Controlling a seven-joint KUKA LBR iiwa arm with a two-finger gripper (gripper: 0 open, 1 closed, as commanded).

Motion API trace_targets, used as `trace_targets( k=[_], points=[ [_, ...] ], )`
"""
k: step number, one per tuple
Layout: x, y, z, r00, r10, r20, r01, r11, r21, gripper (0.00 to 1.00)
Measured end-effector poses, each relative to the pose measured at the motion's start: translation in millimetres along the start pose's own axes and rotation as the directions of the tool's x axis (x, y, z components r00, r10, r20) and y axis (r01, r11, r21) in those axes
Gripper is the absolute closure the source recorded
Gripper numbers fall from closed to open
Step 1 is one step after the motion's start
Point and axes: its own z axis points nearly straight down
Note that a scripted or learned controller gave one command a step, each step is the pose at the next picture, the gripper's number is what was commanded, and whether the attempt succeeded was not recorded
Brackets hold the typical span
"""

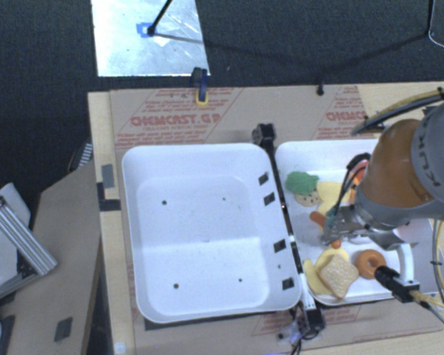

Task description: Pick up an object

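A dark carpeted floor is lying around a desk (pixel 172 112) covered with brown printed board, and two white bins are sitting on it side by side. The right bin (pixel 311 150) is holding the toy food: one green broccoli piece (pixel 301 181), one pale round piece with dots (pixel 308 198) just below it, one yellow piece (pixel 331 193) beside those, one small orange carrot (pixel 317 218), one square cracker (pixel 339 273) lying on a yellow slice (pixel 315 276), and one brown doughnut (pixel 370 262) just right of the cracker. The left bin (pixel 203 227) is standing next to it, with black clips along the shared edge. A silver sheet (pixel 149 32) is lying on the floor beyond the desk, and a metal rail (pixel 9 226) is leaning at the left. The arm (pixel 411 171) is reaching in from the right and covering the right half of the right bin. Its jaws (pixel 335 229) are hanging low between the carrot and the cracker; whether they are released or clenched cannot be told, and nothing is visibly between them.
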Motion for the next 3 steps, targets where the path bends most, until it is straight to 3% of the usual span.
trace_targets(
  k=[1,2,3],
  points=[
    [99.2,-22.3,-93.9,1.000,-0.012,-0.005,0.012,1.000,-0.006,1.00],
    [149.0,75.5,-123.5,1.000,-0.010,-0.001,0.010,1.000,-0.009,1.00],
    [171.4,40.2,-280.6,1.000,-0.007,-0.004,0.007,1.000,-0.013,1.00]
  ],
)
